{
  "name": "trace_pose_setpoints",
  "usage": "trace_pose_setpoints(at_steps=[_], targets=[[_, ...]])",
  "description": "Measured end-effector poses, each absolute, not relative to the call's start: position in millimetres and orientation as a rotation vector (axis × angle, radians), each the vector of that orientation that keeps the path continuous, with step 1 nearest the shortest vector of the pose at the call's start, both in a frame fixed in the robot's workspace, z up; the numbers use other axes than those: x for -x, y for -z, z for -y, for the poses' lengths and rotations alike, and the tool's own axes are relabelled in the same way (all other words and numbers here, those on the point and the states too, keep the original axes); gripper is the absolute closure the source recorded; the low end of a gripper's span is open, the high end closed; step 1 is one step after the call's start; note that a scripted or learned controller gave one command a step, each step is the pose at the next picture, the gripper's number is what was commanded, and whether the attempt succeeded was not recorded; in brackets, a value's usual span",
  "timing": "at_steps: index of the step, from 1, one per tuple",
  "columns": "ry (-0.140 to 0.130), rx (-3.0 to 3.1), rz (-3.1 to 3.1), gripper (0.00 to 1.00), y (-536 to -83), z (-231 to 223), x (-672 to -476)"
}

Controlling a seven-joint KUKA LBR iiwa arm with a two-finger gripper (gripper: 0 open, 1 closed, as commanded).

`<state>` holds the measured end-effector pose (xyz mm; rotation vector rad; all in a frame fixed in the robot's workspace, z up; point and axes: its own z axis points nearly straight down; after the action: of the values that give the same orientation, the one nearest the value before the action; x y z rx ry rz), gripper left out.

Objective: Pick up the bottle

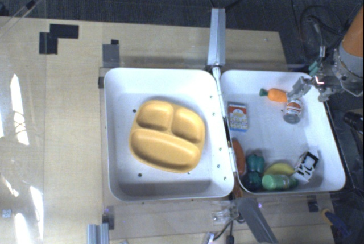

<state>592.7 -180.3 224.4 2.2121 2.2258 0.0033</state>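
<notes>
The bottle (276, 182) is green and lies on its side at the front of the right bin (325, 123), between a dark teal object (254, 168) and a banana (280, 169). My gripper (311, 91) hangs over the bin's back right corner, far from the bottle. Its fingers look open, and nothing is between them. One fingertip (298, 88) is just above a small silver can (293, 112).
The right bin also holds a carrot (277, 95), a red box (238, 116), a sausage (238, 156) along the left wall and a black-and-white piece (307, 165). A yellow sectioned plate (167, 135) lies in the left bin (114, 123).
</notes>
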Motion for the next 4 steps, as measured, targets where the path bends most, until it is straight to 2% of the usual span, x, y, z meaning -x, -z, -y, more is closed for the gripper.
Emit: trace_pose_setpoints(at_steps=[1, 2, 3, 4], targets=[[-0.002, -2.083, -2.351, 0.0, -113.6, 96.2, -500.3], [-0.012, -2.139, -2.283, 0.0, -90.3, 89.0, -491.2], [-0.021, -2.133, -2.285, 1.0, -101.2, 86.4, -493.7], [-0.021, -2.133, -2.285, 0.0, -101.2, 86.4, -493.6]])
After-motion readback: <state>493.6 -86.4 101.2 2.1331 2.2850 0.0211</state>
